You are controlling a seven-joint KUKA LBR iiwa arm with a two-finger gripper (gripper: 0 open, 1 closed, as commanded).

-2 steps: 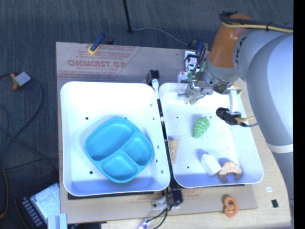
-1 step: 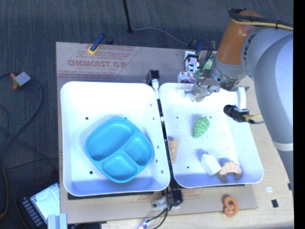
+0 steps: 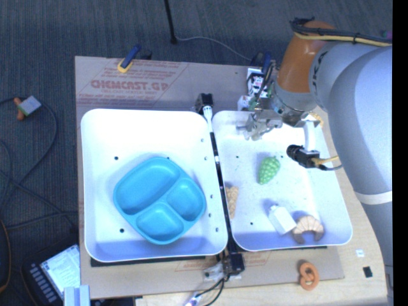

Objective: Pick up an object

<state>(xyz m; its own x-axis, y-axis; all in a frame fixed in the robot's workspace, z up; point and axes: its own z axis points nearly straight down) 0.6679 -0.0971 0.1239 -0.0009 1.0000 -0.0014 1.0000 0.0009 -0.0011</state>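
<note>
Two bins [image 3: 95, 123] | we see gripper [image 3: 257, 128] over right bin's far edge, finger state indiscernible | green fruit [image 3: 269, 169] lies near, untouched | blue tray [image 3: 159, 198] left

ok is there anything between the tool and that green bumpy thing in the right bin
Nothing visible. The tool hangs over the right bin's far end, and bare bin floor separates it from the green object.

Robotics lab, test-bench setup.
Industrial arm [image 3: 357, 101] reaching over a surface [image 3: 127, 85] of printed board bearing two white bins [image 3: 95, 190], loose cables [image 3: 25, 164] trailing across grey carpet [image 3: 76, 18], a stand pole [image 3: 168, 11] behind, toy food [image 3: 269, 169] as test pieces.
</note>
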